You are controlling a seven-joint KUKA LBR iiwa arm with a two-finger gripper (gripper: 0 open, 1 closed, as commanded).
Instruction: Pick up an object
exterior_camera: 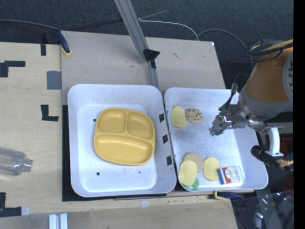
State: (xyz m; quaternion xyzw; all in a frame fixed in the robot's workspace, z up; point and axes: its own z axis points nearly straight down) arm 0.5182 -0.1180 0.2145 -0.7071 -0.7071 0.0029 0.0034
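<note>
- Open floor runs across the middle of the right bin [248,144], between the cookie [193,115] and the near-edge yellow pieces [188,171].
- The divided yellow plate [125,135] crowds the left bin [81,128].

Clear bottle [13,162] cut off at left edge; gripper [218,126] too small and dark to read.

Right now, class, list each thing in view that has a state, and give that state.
Yellow divided plate: upright, lying in the left bin.
Cookie: flat in the right bin, beside a yellow piece.
Small carton: lying flat by the near rim.
Clear bottle: on its side, on the bench.
Claw: above the right bin, holding nothing visible.
</note>
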